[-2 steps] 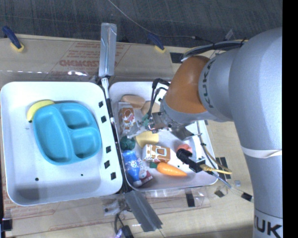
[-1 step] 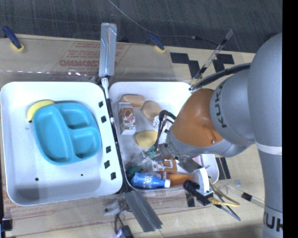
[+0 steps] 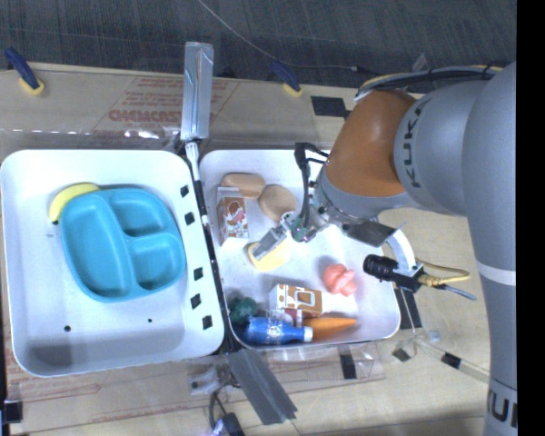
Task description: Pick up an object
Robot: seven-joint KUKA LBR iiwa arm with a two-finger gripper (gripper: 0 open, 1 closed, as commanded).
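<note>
Blue bottle (image 3: pixel 274 332) at bin edge, pincer (image 3: pixel 271 243) over yellow piece (image 3: pixel 271 258)

Single fixed overhead camera, slanted down on both bins (image 3: pixel 18 271), seemingly mid-range.

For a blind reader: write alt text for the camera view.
A grey robot arm's gripper reaches into the right bin, over a pale yellow item among toy foods. The left bin holds a blue divided tray.

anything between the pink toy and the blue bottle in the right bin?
Camera view: a small brown-and-white carton and an orange carrot-shaped toy lie between the pink toy and the blue bottle, both close against the bottle.
</note>
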